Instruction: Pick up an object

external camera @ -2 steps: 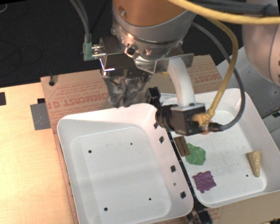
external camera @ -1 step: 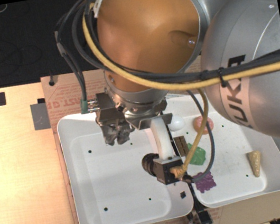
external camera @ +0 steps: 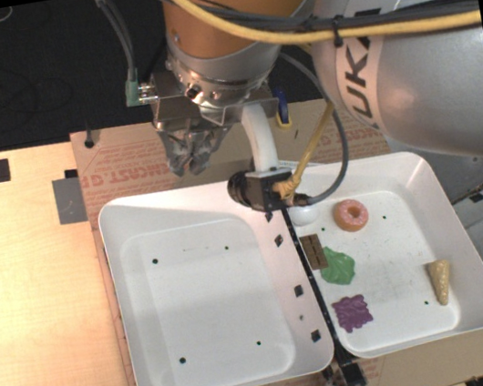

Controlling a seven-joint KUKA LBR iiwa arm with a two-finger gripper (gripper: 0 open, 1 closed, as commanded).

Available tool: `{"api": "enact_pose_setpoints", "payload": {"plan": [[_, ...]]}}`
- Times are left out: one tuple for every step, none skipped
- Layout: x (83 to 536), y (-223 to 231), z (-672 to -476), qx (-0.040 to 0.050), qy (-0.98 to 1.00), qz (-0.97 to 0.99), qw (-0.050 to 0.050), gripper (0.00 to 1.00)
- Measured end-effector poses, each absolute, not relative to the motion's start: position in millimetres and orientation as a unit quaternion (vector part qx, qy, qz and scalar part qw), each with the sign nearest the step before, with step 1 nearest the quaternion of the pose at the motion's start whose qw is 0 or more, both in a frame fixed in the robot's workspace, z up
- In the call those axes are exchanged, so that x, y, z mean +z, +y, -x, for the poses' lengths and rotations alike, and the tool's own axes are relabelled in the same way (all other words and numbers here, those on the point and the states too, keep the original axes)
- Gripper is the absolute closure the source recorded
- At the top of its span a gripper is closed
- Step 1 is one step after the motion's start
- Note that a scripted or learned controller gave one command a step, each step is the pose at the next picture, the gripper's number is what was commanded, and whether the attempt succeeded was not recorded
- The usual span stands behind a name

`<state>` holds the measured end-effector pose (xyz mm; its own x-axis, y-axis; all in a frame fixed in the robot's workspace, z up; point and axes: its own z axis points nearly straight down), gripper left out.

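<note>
Nothing picked up yet

Big grey robot arm with the orange band (external camera: 282, 4) hangs over the top of the bench, above the far edge of the bins. Its two-finger gripper (external camera: 187, 155) sits up high over the brown cardboard, past the back rim of the bins and not down inside either one. I cannot tell how the gripper is set, and no toy shows under it.

Next come the two shallow white plastic bins. The left white bin (external camera: 132, 253) shows its plain white floor with small dark dots. The right white bin (external camera: 396, 174) has all the toys.

Toys, big to small: a flat green leafy piece (external camera: 338, 268) lies near the middle wall. A bumpy purple piece (external camera: 352, 312) lies just below it. A round pink doughnut (external camera: 351, 214) lies above them, near the back. A little tan cone (external camera: 440, 281) lies well apart, near the right wall.

I think the job is at the start. The arm must go down into the right bin, choose a toy, grab it and lift it.
</note>
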<state>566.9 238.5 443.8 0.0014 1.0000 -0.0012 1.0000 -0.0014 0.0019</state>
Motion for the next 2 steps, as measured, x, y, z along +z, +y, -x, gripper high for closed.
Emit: {"api": "enact_pose_setpoints", "payload": {"plan": [[539, 232, -517.8, 0.0024, 0.708, -0.706, 0.0, 1.0], [363, 243, -514.5, -0.0093, 0.707, -0.707, -0.003, 1.0]]}}
